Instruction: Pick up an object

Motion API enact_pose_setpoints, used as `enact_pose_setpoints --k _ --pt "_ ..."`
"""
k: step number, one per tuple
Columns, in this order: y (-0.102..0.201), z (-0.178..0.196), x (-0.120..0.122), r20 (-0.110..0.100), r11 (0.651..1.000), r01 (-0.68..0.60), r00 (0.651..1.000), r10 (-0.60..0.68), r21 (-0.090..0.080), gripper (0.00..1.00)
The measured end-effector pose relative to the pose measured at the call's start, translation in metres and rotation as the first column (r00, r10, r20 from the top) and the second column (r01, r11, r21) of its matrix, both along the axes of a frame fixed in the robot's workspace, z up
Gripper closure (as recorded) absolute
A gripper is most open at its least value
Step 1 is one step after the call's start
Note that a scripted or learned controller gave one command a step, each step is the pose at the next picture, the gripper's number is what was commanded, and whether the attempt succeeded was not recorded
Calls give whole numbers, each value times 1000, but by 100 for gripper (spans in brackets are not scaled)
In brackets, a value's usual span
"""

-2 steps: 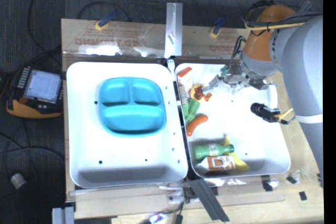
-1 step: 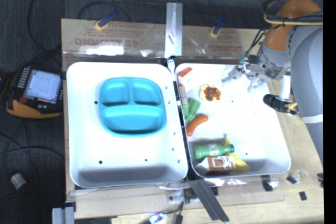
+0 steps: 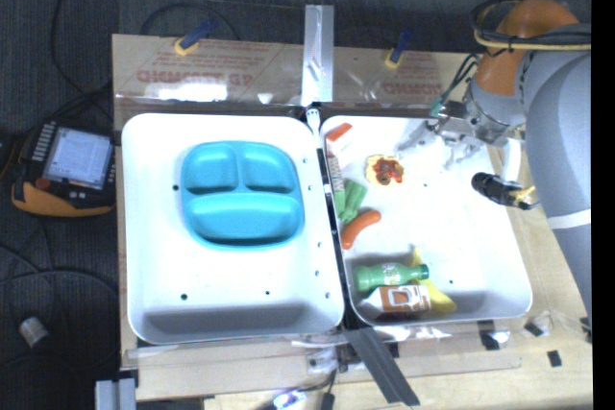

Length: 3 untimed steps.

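Note:
The right bin (image 3: 500,245) holds several small things. A yellow and red toy pizza piece (image 3: 385,170) lies near its back. A green piece (image 3: 352,197) and an orange sausage shape (image 3: 360,225) sit by the left wall. A small orange piece (image 3: 338,132) rests in the back left corner. At the front lie a green bottle (image 3: 389,276), a brown box (image 3: 399,300) and a yellow piece (image 3: 440,299). My gripper (image 3: 426,152) hovers at the back of this bin, just right of the pizza piece. It is open, with nothing between its fingers.
A blue divided plate (image 3: 240,191) lies in the left bin (image 3: 154,302). A raised divider (image 3: 325,206) separates the bins. The grey arm (image 3: 567,130) comes in over the right bin's far right edge. A handheld device (image 3: 65,166) lies off the bench to the left.

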<state>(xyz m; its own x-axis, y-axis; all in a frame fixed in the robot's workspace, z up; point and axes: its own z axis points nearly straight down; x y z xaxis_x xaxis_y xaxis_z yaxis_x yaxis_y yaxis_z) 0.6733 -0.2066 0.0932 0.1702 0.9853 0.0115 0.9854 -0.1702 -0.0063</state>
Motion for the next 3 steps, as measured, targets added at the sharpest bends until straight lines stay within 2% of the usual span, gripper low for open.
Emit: enact_pose_setpoints --k 1,2,3 --pt "2 -1 0 -3 998 61 998 -61 -1 0" --pt "1 1 -49 21 937 350 937 -350 5 0" --pt "1 95 -99 1 886 463 886 -463 -15 0"
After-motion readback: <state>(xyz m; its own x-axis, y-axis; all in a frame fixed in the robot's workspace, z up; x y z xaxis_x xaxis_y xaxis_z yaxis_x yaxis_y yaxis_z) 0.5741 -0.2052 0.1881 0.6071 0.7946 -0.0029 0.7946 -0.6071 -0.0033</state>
